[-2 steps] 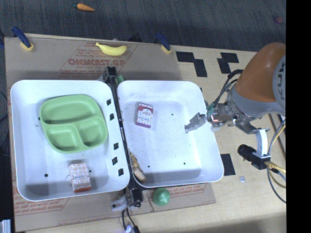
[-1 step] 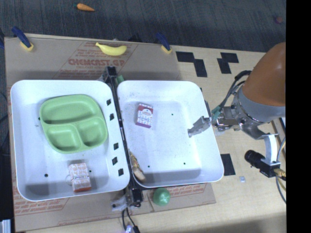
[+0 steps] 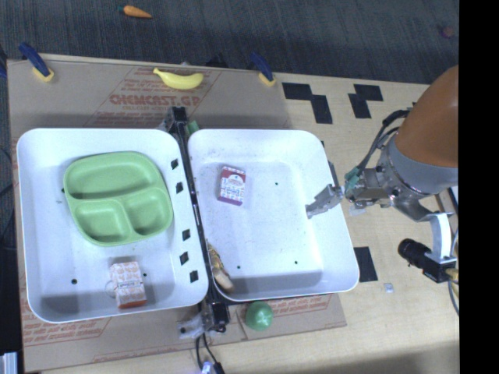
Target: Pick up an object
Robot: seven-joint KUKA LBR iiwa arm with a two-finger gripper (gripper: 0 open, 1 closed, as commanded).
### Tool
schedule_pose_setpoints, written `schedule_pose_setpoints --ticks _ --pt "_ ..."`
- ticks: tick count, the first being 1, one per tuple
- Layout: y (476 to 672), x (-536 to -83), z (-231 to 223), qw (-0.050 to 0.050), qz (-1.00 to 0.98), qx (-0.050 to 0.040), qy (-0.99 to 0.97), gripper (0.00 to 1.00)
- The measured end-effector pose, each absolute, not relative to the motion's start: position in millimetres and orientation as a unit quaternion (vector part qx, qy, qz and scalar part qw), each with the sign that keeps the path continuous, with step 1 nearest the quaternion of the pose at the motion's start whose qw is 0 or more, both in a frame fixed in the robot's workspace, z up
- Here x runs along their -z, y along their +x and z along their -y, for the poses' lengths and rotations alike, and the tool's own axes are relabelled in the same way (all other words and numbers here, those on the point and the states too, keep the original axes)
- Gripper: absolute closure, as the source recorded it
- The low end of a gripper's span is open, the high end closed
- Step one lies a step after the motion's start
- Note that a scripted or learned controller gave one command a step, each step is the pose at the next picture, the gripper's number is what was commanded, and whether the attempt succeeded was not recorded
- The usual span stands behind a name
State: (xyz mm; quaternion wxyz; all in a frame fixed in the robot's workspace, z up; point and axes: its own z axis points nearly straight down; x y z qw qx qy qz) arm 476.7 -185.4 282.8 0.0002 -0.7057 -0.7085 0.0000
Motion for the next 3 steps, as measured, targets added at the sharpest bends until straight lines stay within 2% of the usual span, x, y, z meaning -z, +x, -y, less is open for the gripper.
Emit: schedule_pose_setpoints --ticks 1,2,3 --pt "476.6 -310.0 211.3 0.0 0.708 -0.0005 -0.706 0.0" --pt "534.8 -181.5 209.5 0.003 0.71 -0.0017 -0.705 0.0" --pt "476.6 -248.5 211.4 0.0 0.708 -0.0002 -0.706 0.0"
